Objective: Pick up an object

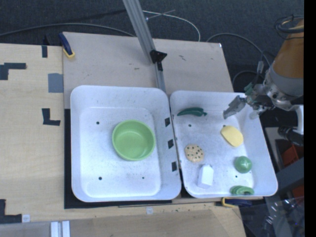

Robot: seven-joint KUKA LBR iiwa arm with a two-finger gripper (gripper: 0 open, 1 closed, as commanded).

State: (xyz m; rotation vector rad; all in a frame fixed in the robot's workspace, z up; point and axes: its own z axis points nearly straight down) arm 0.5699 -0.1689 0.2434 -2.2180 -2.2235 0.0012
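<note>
End effector [240, 107] hangs over the right bin's [217, 97] upper right edge, fingers apart, gripping nothing. Just below it lies a yellow lemon [232, 136]. Same bin: green pepper [191, 112], cookie [194, 153], white carton [206, 175], green ball [242, 164], green ring [242, 190]. Left bin [84, 132] holds a green bowl [133, 140].

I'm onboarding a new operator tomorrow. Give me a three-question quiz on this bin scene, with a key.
1. True or false: the green bowl sits in the left bin.
2. Which item in the right bin lies nearest the tool? A) cookie B) yellow piece C) white block
3. Fill in: the dark green pepper-like piece lies near the right bin's ____ edge in the picture.

Key: 1 true; 2 B; 3 upper.
</note>
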